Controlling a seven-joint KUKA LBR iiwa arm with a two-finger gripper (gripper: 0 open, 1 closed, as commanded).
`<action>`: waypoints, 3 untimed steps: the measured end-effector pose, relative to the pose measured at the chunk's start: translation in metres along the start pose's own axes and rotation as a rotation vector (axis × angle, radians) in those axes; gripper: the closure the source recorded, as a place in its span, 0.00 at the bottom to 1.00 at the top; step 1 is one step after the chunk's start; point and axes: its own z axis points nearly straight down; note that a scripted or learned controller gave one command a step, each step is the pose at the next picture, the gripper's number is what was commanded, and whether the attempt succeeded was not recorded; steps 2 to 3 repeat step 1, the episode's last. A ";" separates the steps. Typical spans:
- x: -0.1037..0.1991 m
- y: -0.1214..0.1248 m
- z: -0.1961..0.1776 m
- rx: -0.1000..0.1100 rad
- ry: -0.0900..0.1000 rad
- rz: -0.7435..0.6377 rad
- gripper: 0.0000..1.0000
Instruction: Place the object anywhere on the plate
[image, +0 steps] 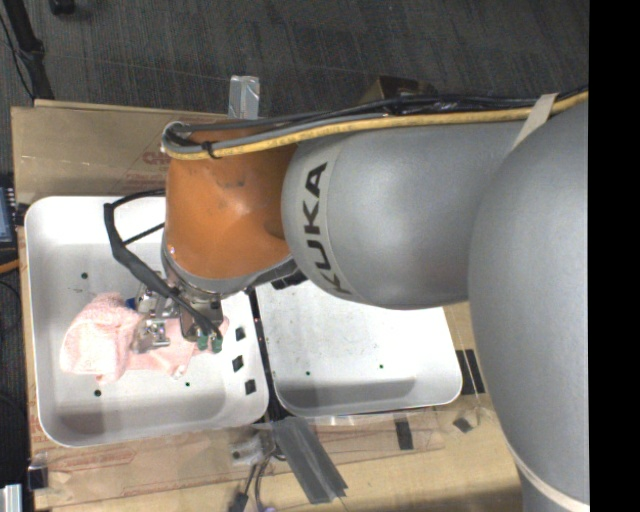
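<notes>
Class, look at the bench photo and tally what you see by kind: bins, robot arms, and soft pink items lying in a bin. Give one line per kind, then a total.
White bins: 2, the left bin and the right bin
Robot arms: 1, the grey and orange arm
Pink cloth-like items: 1, the pink object in the left bin
Total: 4

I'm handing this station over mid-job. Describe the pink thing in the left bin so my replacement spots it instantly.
Start at the left white bin, the one the arm reaches over. Against its left wall, just left of the gripper, lies a crumpled pale pink cloth. It is the only soft, coloured item on the white floor; the right bin shows nothing like it.
</notes>
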 end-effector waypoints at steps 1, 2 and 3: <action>0.000 0.000 0.000 0.000 0.000 0.001 0.00; 0.000 0.000 0.000 0.000 0.000 0.001 0.00; 0.000 0.000 0.000 0.000 0.000 0.001 0.00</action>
